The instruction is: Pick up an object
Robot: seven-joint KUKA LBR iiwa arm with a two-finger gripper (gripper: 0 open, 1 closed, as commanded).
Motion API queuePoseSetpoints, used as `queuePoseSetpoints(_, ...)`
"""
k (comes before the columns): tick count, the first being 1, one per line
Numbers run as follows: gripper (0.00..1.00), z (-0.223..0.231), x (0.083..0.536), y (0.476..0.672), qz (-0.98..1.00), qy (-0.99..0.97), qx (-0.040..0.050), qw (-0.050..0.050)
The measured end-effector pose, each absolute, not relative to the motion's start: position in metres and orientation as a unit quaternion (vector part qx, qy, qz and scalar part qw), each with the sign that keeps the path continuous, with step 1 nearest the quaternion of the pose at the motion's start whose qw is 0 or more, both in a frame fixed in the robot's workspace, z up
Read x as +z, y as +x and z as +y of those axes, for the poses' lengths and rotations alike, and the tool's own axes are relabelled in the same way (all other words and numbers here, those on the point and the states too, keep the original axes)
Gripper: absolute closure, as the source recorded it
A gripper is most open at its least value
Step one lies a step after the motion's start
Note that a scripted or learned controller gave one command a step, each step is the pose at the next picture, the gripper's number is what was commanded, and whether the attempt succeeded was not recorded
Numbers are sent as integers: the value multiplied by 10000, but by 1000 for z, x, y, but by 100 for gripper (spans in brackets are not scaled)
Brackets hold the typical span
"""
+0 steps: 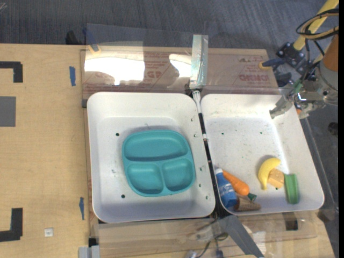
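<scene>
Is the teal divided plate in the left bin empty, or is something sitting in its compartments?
Empty. The teal divided plate lies flat in the left bin, and all three compartments show bare teal.

Matt teal plastic tray (157,163)

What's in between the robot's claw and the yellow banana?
Just bare, speckled floor of the right bin. In the camera view, nothing lies between the gripper and the banana.
</scene>
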State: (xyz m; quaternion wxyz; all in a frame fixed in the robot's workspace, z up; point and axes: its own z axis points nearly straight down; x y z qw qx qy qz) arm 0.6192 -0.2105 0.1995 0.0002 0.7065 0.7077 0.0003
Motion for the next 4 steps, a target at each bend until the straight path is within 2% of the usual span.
queuePoseSetpoints(1, 0, -152, 110, 567, 7455, 6664, -16, -42)
queuePoseSetpoints(2, 0, -110, 88, 499, 7326, 6806, 21, 25)
queuePoseSetpoints(3, 0, -102, 88, 483, 7780, 6282, 30, 63)
queuePoseSetpoints(4, 100, -102, 100, 485, 7775, 6288, 48, 86)
